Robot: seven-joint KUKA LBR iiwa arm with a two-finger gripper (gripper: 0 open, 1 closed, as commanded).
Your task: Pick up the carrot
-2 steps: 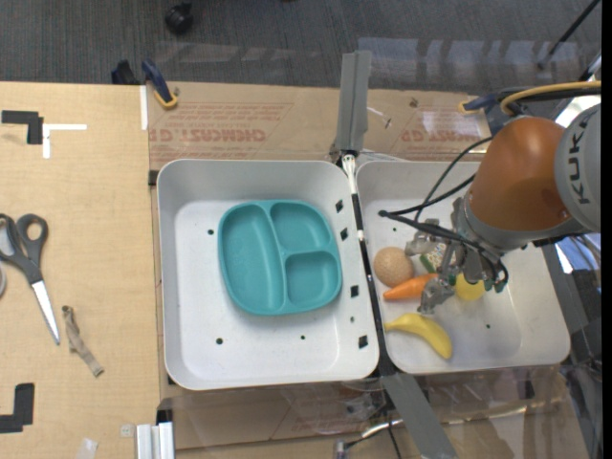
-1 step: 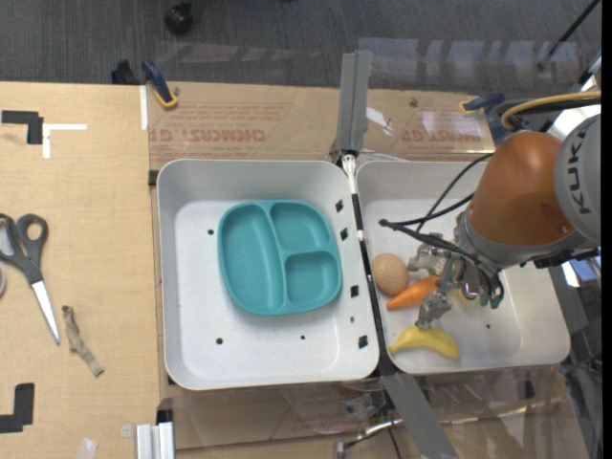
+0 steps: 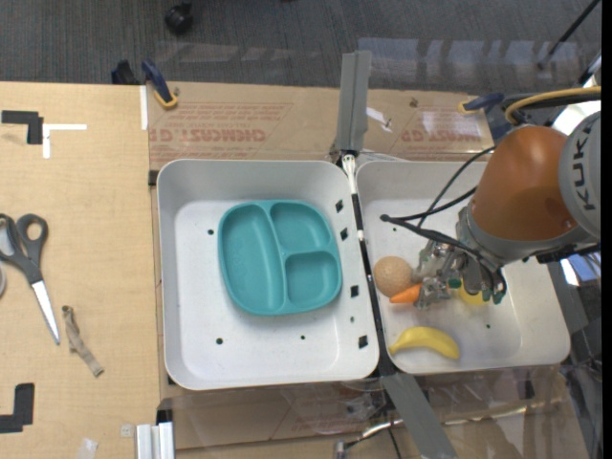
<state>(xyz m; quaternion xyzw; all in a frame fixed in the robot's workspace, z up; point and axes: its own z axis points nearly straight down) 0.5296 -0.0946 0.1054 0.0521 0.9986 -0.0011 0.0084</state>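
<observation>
Two shallow white bins sit side by side on the tabletop [image 3: 76, 256], the left bin [image 3: 182, 352] holding a teal divided plate [image 3: 281, 256] that lies flat with its three compartments facing up. In the right bin [image 3: 545, 338], the carrot [image 3: 404, 295] lies near the left wall, a short orange piece pointing roughly sideways, just below and touching or nearly touching a round beige ball-like object [image 3: 390, 275]. A yellow banana [image 3: 426, 343] rests nearer the front edge of that bin, apart from the carrot. The grey arm with its orange band [image 3: 521, 185] reaches in from the right and hangs over the right bin, and the hand [image 3: 435, 290] is down at the carrot's right end, its metal parts crowding close against it; whether its grip is open or closed, or whether the carrot is actually caught in it, cannot be told from this angle. A small yellow object [image 3: 472, 293] shows partly behind the hand, with a bit of green beside it. Black cables [image 3: 430, 213] loop from the arm across the bin. Out on the bare wood at the far left lie a pair of scissors [image 3: 29, 261] with grey handles.
</observation>
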